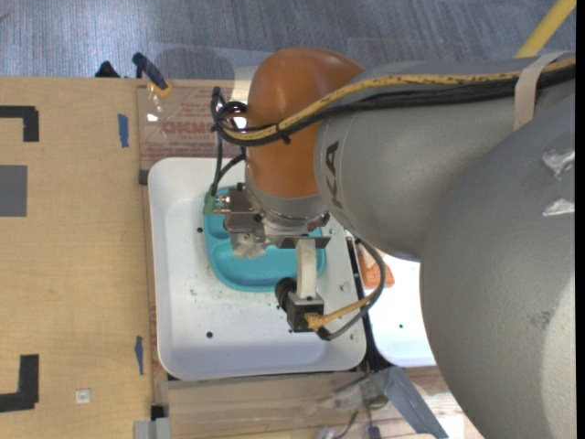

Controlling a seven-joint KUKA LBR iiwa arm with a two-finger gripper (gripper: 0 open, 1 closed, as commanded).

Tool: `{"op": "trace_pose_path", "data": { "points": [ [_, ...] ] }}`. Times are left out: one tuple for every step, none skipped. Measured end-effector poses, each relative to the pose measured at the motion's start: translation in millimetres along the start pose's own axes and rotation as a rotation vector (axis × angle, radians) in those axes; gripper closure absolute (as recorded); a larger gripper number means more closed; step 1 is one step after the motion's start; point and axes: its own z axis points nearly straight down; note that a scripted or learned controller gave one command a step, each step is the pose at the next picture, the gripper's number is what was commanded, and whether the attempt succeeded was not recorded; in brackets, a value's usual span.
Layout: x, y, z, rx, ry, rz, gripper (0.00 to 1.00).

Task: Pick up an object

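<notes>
My arm (439, 154), grey with an orange band (288, 122), comes in from the right and hangs low over the left white bin (183, 327), gripper (249, 245) down on a teal plastic object (251, 268) lying in the upper middle of that bin, partly under my wrist. Can't tell if anything sits between my fingers or how they're set, wrist blocks it. An orange object (373, 273) peeks out in the right bin (402, 332); cardboard sheet (69, 245) lies left of the bins.

1. Left bin (174, 273): bare floor along left & front sides, open to reach.
2. Teal object (245, 265) sits mid-bin.
3. Arm (302, 144) covers bin's back-right & most of right bin (402, 332).
</notes>
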Motion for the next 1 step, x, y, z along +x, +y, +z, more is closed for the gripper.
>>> {"op": "trace_pose_path", "data": {
  "points": [
    [-0.6,-34.2,41.6,0.009,-0.001,0.394,1.00]
  ]
}}
